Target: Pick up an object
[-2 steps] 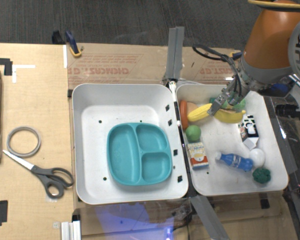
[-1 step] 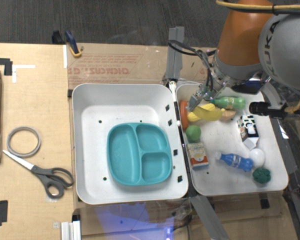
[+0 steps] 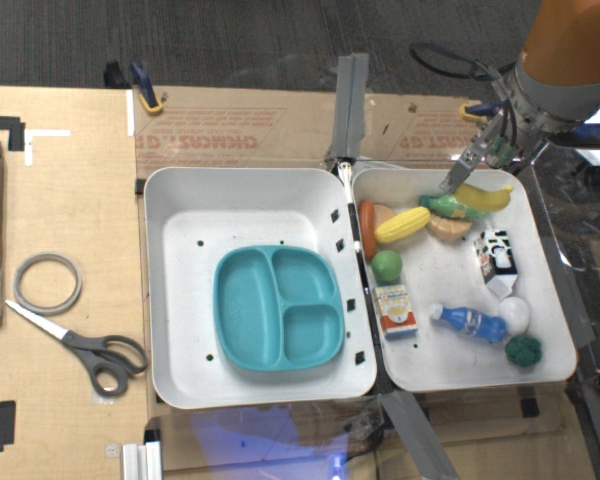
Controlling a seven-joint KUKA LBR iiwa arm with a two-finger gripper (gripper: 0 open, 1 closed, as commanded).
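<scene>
Behind the bins, cardboard (image 3: 242, 128) with mirrored lettering, unreadable; pincer (image 3: 460, 176) above banana (image 3: 485, 199), state indiscernible.

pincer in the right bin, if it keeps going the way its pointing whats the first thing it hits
Probably the small green item beside the banana: the pincer points down-left with its tip just above it. Depth is hard to judge from this slanted view.

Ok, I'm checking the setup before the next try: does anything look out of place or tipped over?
Nothing is spilled or damaged. The blue bottle and the small carton lie on their sides in the right bin, as loosely piled toys would. The teal tray sits flat in the left bin.
</scene>
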